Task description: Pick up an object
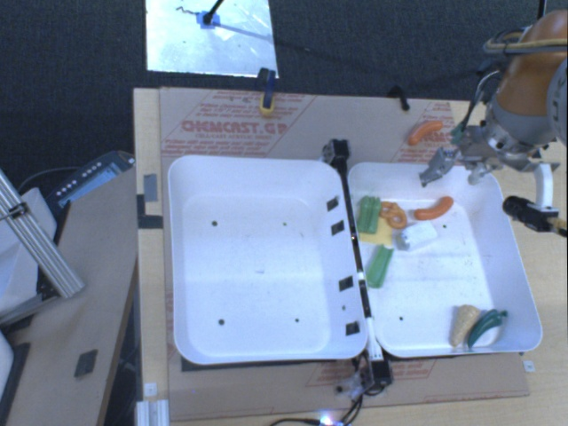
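Looking down at your bench, you've got the gripper [455,165] hanging over the far edge of the right bin [497,282], fingers spread apart with nothing between them. Just below it and a touch toward the arm's side lies a smooth orange sausage-shaped piece [434,208], curved and glossy like plastic. A second orange sausage [425,132] sits outside the bin on the cardboard sheet [231,122], just past the gripper on the far side. So that's two of those. Away from the gripper toward the divider you get a little pile: two ridged green pieces, one [368,214] upright-ish against the wall and another [379,265] nearer you, plus a flat yellow piece [376,232], an orange ring-like thing [394,215] and one white blocky item [417,236]. Well away from the gripper, in the near corner, there's a lumpy tan piece [463,324] touching a curved dark green one [486,326]. The left bin [257,264], farthest from the gripper, is the same shallow matte white plastic with rounded corners.
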You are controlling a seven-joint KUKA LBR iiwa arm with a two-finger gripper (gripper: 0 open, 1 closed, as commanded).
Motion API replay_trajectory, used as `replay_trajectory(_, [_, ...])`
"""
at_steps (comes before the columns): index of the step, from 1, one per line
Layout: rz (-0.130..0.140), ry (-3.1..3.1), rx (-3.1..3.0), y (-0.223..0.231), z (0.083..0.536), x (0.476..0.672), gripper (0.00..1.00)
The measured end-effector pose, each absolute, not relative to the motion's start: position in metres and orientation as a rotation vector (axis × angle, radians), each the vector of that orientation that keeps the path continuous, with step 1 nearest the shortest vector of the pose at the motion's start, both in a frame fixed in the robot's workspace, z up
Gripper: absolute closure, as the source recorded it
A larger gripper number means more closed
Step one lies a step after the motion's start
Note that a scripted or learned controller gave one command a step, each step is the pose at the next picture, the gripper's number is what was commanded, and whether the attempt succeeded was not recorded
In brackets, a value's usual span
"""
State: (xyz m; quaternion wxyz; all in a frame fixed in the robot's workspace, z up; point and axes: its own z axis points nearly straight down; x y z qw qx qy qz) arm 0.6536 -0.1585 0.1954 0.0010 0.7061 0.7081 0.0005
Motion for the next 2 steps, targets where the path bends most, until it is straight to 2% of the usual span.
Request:
replay_trajectory(1, [0.005,2.238,2.208,-0.057,0.184,0.656,0.0])
replay_trajectory(2, [0.012,2.218,2.21,-0.111,0.1,0.648,0.0])
